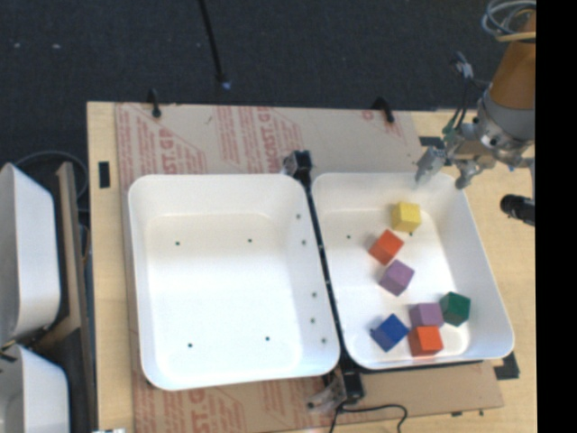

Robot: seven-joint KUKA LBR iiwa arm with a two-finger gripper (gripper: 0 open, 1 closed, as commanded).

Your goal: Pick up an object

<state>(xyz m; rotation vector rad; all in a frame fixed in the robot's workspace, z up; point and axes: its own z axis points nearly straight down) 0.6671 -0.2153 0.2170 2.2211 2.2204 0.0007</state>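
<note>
Overhead, the claw hangs above the far right corner of the right bin, its two fingers spread apart and pinching nothing. Seven blocks lie in that bin: a yellow cube nearest the claw, an orange cube just beside it, a purple cube at mid-bin, and near the front wall a blue cube, a second purple cube, a second orange cube and a green cube. Beside it on the desk sits the left bin.
</note>
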